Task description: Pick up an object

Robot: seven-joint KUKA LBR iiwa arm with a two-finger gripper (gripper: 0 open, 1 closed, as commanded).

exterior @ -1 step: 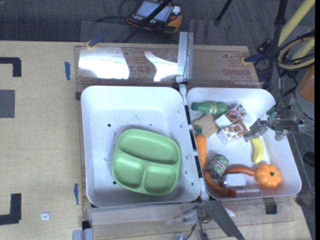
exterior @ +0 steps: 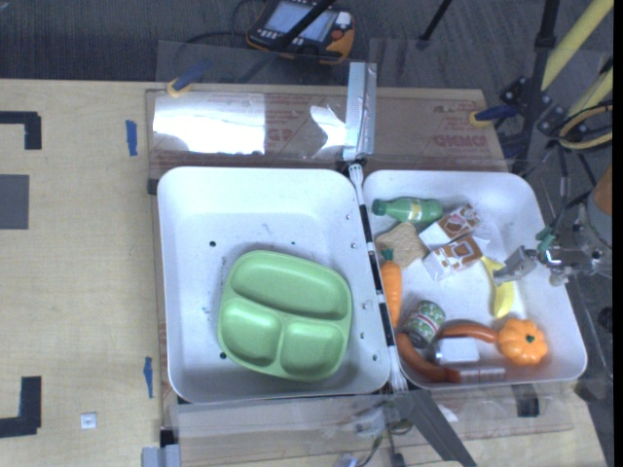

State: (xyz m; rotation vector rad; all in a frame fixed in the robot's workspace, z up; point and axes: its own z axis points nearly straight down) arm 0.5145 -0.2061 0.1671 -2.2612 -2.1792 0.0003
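We see two white bins (exterior: 185, 261) of smooth plastic with a dull sheen. The green divided plate (exterior: 284, 313) looks like matt moulded plastic, and the orange pumpkin (exterior: 522, 342) and green bottle (exterior: 409, 208) look glossy. The bench (exterior: 78, 290) is pale, matt wood.

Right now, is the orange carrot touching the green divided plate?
Apart. The camera view shows the carrot in the right bin, while the green divided plate lies in the left bin, with the bin walls between them.
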